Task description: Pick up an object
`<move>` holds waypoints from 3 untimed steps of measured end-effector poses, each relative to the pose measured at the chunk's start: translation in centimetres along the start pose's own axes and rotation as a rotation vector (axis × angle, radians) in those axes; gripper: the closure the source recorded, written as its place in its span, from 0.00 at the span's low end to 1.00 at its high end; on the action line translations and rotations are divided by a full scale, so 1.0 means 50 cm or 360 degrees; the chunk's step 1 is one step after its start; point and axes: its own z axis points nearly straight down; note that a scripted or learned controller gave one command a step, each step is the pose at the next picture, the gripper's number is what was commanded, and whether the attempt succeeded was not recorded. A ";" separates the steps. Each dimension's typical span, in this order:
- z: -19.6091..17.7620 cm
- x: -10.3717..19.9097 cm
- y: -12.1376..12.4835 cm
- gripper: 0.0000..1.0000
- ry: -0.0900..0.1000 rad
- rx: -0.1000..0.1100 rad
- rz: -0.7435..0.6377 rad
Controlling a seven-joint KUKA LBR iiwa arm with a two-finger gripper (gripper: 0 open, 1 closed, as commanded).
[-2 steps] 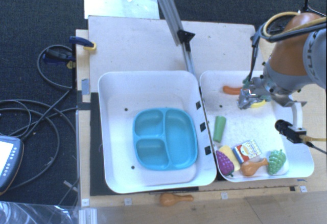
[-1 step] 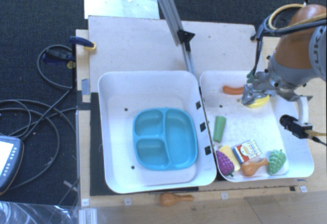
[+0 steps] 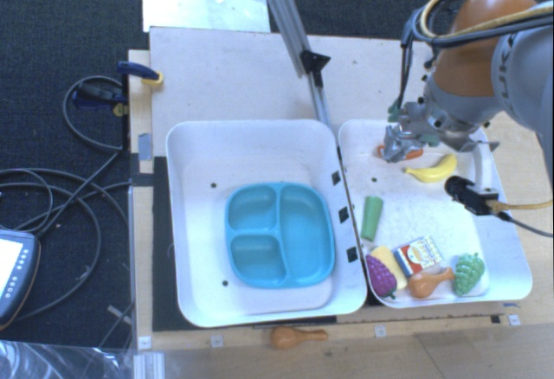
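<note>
Drumstick [image 3: 299, 336], toy, tan-orange, lying on the worktop [image 3: 234, 74] at the bottom edge of the frame, just outside the front wall of the left bin [image 3: 186, 195]. Left bin holds a turquoise divided plate [image 3: 280, 233], three compartments, flat on the bin floor, toward lower centre.

Right bin [image 3: 511, 269], lower right of frame, front row, left to right: purple grapes [image 3: 380, 274] against the dividing wall; a yellow block [image 3: 389, 263] touching them; a small red-and-white box [image 3: 419, 253] just beside that; a second tan drumstick [image 3: 426, 284] in front of the box; green grapes [image 3: 468, 273] at the front right corner, touching the drumstick's tip. Farther up, a green cylinder [image 3: 372, 218], cucumber-like, lies near the dividing wall, apart from the front row.

Upper part of right bin: yellow banana [image 3: 432, 169] lying on the bin floor. Just to its left, an orange object [image 3: 384, 150], partly hidden under the claw [image 3: 398, 145], too covered to identify. Claw is low over the bin floor at that spot, right of centre in the frame; whether it is open, closed or gripping anything I cannot tell, since the wrist housing blocks the view. Arm [image 3: 485, 48] comes in from the upper right, orange band on top.

Far side: bare worktop, a metal pole [image 3: 281, 1] slanting across the top centre, a blue-and-yellow clamp [image 3: 140, 73] at the upper left edge of the worktop, cables [image 3: 52, 187] on dark carpet at left.
</note>
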 end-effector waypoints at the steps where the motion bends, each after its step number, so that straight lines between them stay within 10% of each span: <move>1: 0.001 0.085 0.035 1.00 0.0001 0.0001 0.0001; 3: -0.046 0.286 0.094 1.00 0.0003 -0.0001 -0.0001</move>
